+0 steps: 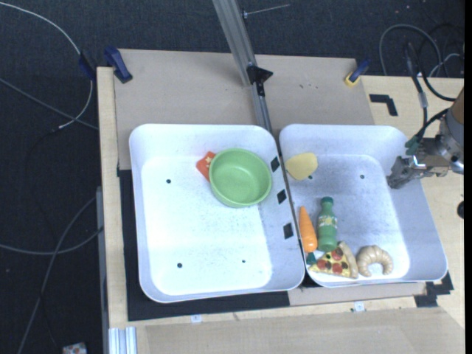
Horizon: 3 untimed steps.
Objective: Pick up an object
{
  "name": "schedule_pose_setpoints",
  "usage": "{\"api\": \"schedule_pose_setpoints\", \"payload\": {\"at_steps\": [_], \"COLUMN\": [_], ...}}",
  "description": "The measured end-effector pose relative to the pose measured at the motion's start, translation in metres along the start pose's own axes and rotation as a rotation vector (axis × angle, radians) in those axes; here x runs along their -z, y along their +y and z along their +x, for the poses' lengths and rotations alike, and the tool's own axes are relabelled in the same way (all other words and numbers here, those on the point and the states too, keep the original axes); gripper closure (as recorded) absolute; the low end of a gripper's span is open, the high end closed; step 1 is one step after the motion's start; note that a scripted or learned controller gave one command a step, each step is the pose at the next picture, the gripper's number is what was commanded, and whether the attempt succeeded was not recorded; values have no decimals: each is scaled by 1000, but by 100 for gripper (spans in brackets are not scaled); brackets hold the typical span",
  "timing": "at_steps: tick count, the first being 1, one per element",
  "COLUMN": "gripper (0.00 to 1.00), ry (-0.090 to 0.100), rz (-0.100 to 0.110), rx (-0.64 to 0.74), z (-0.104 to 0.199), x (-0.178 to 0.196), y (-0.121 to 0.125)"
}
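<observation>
Hand (pixel 404 169) sits at the right edge of the frame, over the right rim of the right bin (pixel 413 198); it is small and dark against the rim, and I cannot tell how it is set, nor see anything in it.

Nearest to it, toward the lower right, lies a croissant (pixel 375 259) in the bin's lower corner. Just left of that is a pizza slice (pixel 333 262), and above it a green bottle (pixel 327 225) lying lengthwise, with a carrot (pixel 307 229) beside it along the left wall. A pale yellow lump (pixel 301 165) rests in the bin's upper left corner, well apart from the others.

Further left, in the left bin (pixel 199 264), a green bowl (pixel 240 177) stands upright, with a red piece (pixel 204 165) touching its left side.

As a judgement, the croissant looks the handiest pick: probably light, stiff plastic, with a curved body to pinch across its middle. The bottle seems smooth and round, so it may roll or slip; the crowded corner could make neighbouring items snag.
</observation>
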<state>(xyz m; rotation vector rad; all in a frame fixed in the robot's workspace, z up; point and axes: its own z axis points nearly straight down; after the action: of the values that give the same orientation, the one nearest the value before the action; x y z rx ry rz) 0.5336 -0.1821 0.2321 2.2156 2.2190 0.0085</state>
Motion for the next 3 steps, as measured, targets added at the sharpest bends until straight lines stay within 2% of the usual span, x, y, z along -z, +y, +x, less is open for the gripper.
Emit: {"api": "schedule_pose_setpoints", "payload": {"at_steps": [1,2,3], "gripper": [100,100,100], "ry": [0,6,8], "rz": [2,9,18], "rx": [1,5,4], "z": [0,56,110], "x": [26,33,35], "y": [2,4,-8]}}
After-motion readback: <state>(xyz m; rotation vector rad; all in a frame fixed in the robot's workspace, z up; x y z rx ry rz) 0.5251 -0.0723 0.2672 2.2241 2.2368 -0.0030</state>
